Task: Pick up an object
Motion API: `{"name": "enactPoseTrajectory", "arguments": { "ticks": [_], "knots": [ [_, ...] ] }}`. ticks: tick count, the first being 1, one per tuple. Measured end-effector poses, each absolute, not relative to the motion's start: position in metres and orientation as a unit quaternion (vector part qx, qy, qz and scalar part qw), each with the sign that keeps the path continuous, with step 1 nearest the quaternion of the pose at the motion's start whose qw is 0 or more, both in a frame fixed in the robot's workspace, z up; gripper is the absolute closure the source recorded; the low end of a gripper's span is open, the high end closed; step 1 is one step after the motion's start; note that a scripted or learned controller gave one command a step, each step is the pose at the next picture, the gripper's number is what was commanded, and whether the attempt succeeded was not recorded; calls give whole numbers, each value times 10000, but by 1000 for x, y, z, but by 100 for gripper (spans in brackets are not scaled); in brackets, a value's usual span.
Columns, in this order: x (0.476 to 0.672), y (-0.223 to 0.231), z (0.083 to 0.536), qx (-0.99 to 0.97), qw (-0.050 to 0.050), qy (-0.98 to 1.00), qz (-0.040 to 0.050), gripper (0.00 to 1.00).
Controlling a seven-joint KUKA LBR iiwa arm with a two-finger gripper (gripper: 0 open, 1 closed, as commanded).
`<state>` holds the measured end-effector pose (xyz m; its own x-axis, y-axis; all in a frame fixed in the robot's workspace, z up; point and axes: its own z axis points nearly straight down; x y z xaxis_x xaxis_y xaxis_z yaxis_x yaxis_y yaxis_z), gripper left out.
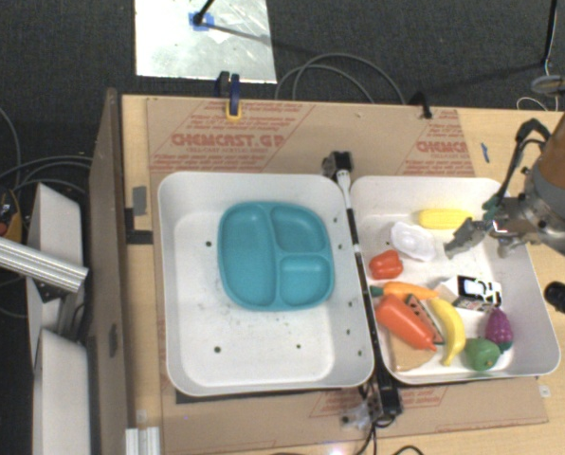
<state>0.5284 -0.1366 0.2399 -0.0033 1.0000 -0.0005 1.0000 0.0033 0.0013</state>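
At the bottom of the frame, nearest the lens, the front lip of my bench [264, 415] shows bare tan board, with a small dark clamp [382, 404] where the two bins meet. The board carries red printed lettering along its upper part, and an orange and blue clip [231, 96] is fixed at its upper edge. Beyond that lies dark carpet, a shiny metal sheet [205, 25] in the upper left, and loose black cables trailing round the sides. The left bin [183, 282] holds a teal divided plate [275, 256], lying flat near its middle. The right bin [538, 335] is crowded: a yellow block [443, 219] near its upper wall, a crumpled white piece [414, 243] just below it, a small red tomato [385, 264] toward the divider, an orange carrot [403, 318] beside a yellow banana [450, 325], a green lime-like fruit [482, 354] and a purple fruit [498, 327] at the lower right, and a little black and white toy car [477, 292] above them. My gripper [467, 233] reaches in from the right edge, above the right bin's upper half; its fingers [456, 242] stand parted with nothing between them, the tips near the white piece and the yellow block.
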Motion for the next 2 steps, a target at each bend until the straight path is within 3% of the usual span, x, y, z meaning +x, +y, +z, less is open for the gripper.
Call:
{"name": "enactPoseTrajectory", "arguments": {
  "ticks": [1, 2],
  "knots": [
    [554, -207, 145, 7082, -10, 7060, -22, 0],
    [601, -130, 130, 7030, 18, 7112, 12, 0]
  ]
}}
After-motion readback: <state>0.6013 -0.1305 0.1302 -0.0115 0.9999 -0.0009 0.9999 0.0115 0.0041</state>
